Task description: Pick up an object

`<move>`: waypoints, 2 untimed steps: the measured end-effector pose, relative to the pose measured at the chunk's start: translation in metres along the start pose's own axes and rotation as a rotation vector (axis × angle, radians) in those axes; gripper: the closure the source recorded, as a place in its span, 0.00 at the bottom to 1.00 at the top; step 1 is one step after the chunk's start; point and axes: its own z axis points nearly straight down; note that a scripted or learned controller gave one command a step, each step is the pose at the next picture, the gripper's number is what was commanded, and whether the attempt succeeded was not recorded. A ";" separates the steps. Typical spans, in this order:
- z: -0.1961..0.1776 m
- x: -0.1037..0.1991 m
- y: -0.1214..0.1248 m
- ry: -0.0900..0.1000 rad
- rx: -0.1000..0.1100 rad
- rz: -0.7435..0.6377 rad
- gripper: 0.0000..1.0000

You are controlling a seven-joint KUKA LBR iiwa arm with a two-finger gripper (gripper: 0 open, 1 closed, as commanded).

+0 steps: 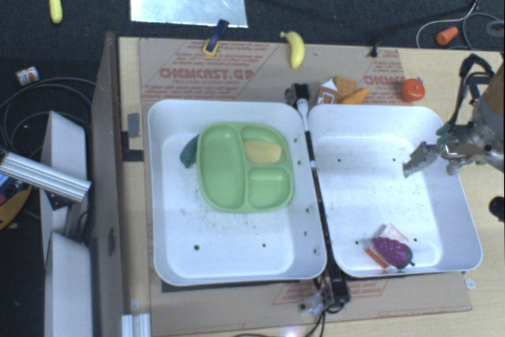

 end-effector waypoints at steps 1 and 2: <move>0.107 -0.056 0.056 -0.001 0.003 0.003 0.00; 0.143 -0.030 0.092 -0.001 -0.002 -0.004 0.00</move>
